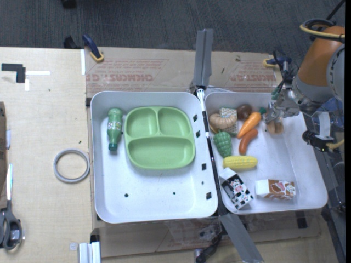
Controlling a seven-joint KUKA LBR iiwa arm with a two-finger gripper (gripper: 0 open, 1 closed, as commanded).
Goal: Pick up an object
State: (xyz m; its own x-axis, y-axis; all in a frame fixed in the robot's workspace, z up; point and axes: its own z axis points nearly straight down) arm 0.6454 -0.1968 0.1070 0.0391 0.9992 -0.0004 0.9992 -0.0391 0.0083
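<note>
Arm (323, 59) comes in from the right, w/ gripper (274, 116) low over the right bin (307, 174), near its back wall. Can't tell the state of the gripper from this angle. A small brownish thing (274, 126) sits right under the tip, too blurred to name, and can't tell if it's touched.

Right bin contents: carrot (249, 123) tilted, just left of the gripper; red pepper (247, 141) below it; dark brown item (244, 112) at the back; bread (222, 119) by the divider; green veg (223, 144) under the bread; corn (240, 161) mid-bin, lying flat; cow-print carton (237, 192) at the front left corner; small box (277, 188) front right, well apart from the gripper.

Left bin (148, 201): green tray (160, 137), three compartments, and a green bottle (113, 129) just beside its left edge.

On the desk (38, 125), left of the bins: tape ring (72, 165) and scissors (10, 223).
</note>
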